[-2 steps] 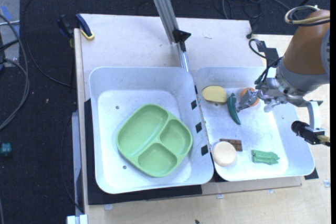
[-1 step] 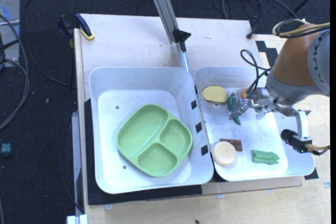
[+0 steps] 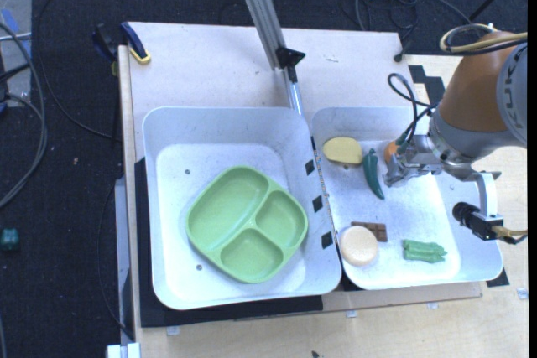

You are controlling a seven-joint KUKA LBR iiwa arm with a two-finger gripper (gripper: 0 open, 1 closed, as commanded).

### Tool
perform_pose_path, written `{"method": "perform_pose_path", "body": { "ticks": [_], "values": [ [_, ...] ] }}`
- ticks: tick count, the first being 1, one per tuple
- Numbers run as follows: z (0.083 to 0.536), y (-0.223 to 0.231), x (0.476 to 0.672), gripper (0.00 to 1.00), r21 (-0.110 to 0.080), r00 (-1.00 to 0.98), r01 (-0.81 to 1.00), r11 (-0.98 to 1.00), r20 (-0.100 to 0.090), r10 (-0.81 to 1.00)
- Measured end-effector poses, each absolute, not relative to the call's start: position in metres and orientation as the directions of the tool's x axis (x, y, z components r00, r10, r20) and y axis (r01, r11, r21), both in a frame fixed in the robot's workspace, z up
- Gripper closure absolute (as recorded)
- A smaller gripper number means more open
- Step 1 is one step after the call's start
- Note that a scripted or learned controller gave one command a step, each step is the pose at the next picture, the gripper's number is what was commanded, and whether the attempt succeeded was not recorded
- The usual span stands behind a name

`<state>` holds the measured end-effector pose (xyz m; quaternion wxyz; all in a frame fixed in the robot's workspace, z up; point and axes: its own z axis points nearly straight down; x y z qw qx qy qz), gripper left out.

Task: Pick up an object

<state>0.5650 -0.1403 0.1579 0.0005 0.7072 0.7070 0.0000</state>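
our hand [image 3: 394, 174] hangs low in the right bin [image 3: 470, 268], just beside the green pepper [image 3: 372, 173]; we cannot tell its opening. closing off-centre could nudge the pepper away.

The scene is evenly and brightly lit from above, and the white bins [image 3: 168, 180] are rendered pale with a faint bluish cast. Soft, short shadows are cast beneath objects. Mild softness and graininess are seen throughout, and the dark floor [image 3: 67, 29] is left underexposed.
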Motion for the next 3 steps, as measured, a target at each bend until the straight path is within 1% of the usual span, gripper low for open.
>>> {"method": "perform_pose_path", "body": {
  "ticks": [1, 2, 3],
  "values": [
    [0.218, -0.147, 0.567, 1.0, 0.004, -0.002, 1.0, 0.002, -0.002, 1.0],
    [0.227, -0.147, 0.568, 1.0, 0.002, -0.002, 1.0, 0.002, -0.001, 1.0],
    [0.231, -0.095, 0.568, 1.0, 0.0, -0.007, 1.0, 0.007, 0.001, 1.0]
  ]
}}
